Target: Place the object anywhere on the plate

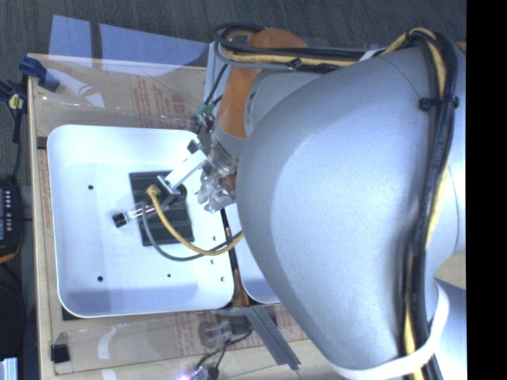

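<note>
Right bin (255, 290): almost wholly covered by the arm (341, 204); one corner strip shows, contents unseen.
Arm: cut off at the bottom edge.
Dark plate (181, 222), left bin (79, 279): upper right part overlapped by robot fittings.
Black device (6, 212): cropped by the left edge, kind unclear.

The tan bench (35, 196) carries two shallow white bins side by side. The left bin (79, 279) lies in plain sight, the right bin (252, 290) shows a rounded corner just beside it. Clear sheet with reddish print (135, 93) covers the bench around them.
</note>
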Controlling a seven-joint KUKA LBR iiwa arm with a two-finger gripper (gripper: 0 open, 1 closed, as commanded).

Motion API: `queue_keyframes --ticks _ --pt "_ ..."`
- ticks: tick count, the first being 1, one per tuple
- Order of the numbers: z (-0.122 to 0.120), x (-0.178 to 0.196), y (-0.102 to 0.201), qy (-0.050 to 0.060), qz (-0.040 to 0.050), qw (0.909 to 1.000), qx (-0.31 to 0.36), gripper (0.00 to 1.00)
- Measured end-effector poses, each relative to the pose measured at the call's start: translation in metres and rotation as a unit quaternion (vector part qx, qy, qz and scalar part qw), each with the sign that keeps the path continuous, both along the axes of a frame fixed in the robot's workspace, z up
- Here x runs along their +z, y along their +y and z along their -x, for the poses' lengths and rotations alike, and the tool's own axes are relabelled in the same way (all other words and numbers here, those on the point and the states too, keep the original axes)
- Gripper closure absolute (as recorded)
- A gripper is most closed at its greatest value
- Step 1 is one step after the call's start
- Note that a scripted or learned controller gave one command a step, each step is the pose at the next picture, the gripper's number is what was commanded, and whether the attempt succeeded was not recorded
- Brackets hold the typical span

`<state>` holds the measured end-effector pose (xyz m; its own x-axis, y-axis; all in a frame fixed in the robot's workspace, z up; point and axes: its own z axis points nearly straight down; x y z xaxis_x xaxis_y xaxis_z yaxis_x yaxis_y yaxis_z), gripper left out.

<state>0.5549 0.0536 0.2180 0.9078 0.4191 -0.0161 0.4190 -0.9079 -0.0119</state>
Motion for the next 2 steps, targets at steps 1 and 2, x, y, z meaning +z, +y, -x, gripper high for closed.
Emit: queue_keyframes --ticks 1,2 --pt "-0.0729 -0.0590 0.0462 -0.007 0.0031 0.9947 -0.102 1.00" --pt "-0.0732 -0.0581 0.0464 -0.008 0.0028 0.9947 -0.102 0.00"
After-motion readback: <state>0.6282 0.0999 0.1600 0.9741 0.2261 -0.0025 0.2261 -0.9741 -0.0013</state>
